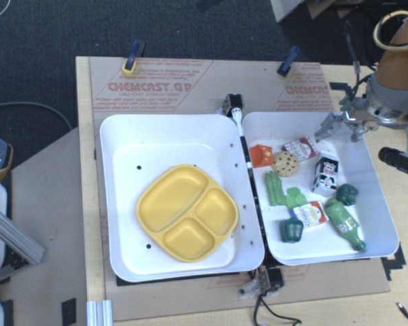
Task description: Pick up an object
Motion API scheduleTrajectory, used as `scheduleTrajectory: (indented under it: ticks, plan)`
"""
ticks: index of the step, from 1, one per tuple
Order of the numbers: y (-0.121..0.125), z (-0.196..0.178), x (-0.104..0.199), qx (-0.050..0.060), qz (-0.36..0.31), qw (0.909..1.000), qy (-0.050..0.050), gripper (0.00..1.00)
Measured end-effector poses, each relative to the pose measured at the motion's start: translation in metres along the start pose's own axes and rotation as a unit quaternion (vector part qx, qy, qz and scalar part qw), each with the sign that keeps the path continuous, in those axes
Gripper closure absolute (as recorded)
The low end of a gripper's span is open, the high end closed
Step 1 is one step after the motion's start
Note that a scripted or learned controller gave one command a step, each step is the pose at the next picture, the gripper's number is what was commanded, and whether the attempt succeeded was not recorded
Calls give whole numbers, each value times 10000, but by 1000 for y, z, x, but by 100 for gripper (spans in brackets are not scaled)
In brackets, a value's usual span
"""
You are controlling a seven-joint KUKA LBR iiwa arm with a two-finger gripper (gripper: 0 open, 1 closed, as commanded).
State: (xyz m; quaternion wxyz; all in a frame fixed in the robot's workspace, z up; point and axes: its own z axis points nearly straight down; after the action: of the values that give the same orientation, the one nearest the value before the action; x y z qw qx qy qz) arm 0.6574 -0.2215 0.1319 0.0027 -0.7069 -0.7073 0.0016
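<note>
The camera view is looking down at a slant on 2 shallow white bins sitting side by side on a bench. The left bin (115, 182) is carrying a yellow divided tray (187, 212) with 3 compartments, lying near the bin's middle. The right bin (384, 216) is holding a scatter of small toy food items: an orange packet (262, 155) and a cookie (284, 162) near its left edge toward the far side, a red-and-white wrapper (300, 147) just beyond them, a small black-and-white carton (326, 175) standing toward the middle, green pieces (280, 192) by the left edge, a dark green pepper (292, 230) toward the near edge, a small white-and-red packet (310, 214) beside it, and a green bottle (345, 224) lying toward the near right corner. The arm is reaching in over the right bin's far right corner, and the gripper (338, 125) is hanging there above the rim, apart from every item. Its fingers (326, 128) are looking spread open, with nothing between them. Judging by this, the pick is only at the approach stage. The next move is calling for travel toward 1 item, probably the nearby wrapper or carton, then a descent astride it before closing.
</note>
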Motion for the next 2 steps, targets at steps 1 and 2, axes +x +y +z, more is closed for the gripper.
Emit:
scheduleTrajectory:
  ticks: [1, 2]
  plan:
    - [4, 44, 5, -32, -16, 10000, 48, 0]
    - [6, 29, 4, -89, -27, 10000, 6, 100]
